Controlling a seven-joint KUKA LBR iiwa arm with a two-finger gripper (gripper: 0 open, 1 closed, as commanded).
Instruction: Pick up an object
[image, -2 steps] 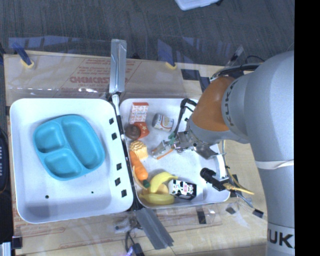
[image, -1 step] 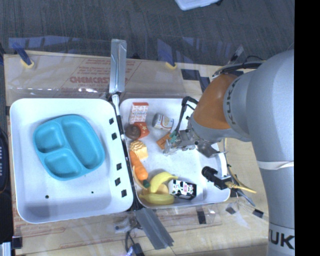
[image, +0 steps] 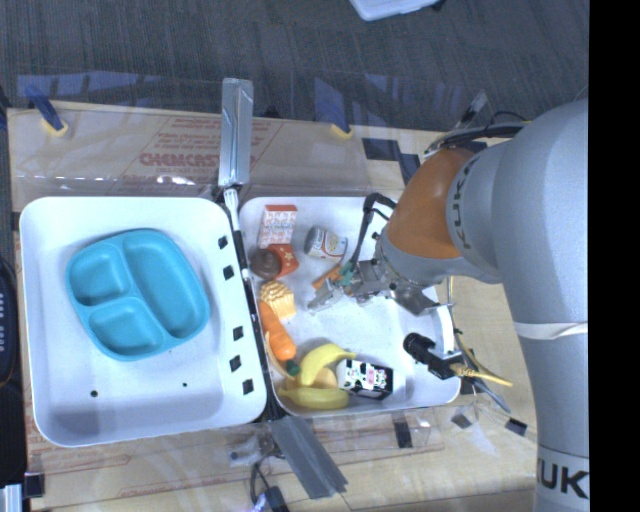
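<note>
The right bin (image: 425, 395) holds several small items. A red and white box (image: 279, 225) and a small can (image: 325, 243) lie at its far end. A brown ball (image: 264, 263), a yellow ridged piece (image: 278, 298) and an orange carrot (image: 280, 336) line its left wall. A banana (image: 320, 364) and a black and white carton (image: 365, 377) sit at the near end. My gripper (image: 336, 287) is low over the bin's middle, just right of the yellow piece and below the can. I see nothing clearly held in it.
The left bin (image: 50, 400) holds a blue divided plate (image: 138, 292). A metal divider (image: 236, 130) runs between the bins. The grey arm (image: 520, 220) covers the right bin's right side, and cables (image: 470, 370) hang by its right rim.
</note>
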